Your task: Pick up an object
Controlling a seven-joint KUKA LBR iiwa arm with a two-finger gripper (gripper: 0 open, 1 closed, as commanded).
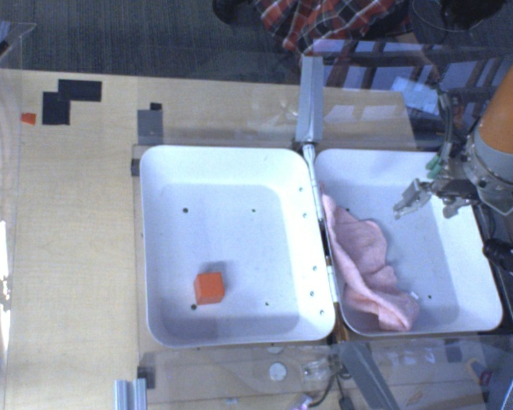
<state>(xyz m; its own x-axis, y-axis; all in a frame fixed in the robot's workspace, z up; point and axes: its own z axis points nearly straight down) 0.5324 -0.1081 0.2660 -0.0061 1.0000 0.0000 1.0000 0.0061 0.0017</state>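
Progress looks early: nothing sits between the fingers (426, 196), which hover spread apart over the right bin (462, 314), so the whole pick is left. Just below and left of the fingers lies a crumpled pink cloth (368, 267), the nearest candidate. Well to their left, past the divider, an orange block (209, 288) rests in the left bin (167, 229). Nothing blocks either.

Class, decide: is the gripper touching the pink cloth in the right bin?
Apart. The camera view shows bare white bin floor between the gripper and the cloth, which lies along the bin's left side.
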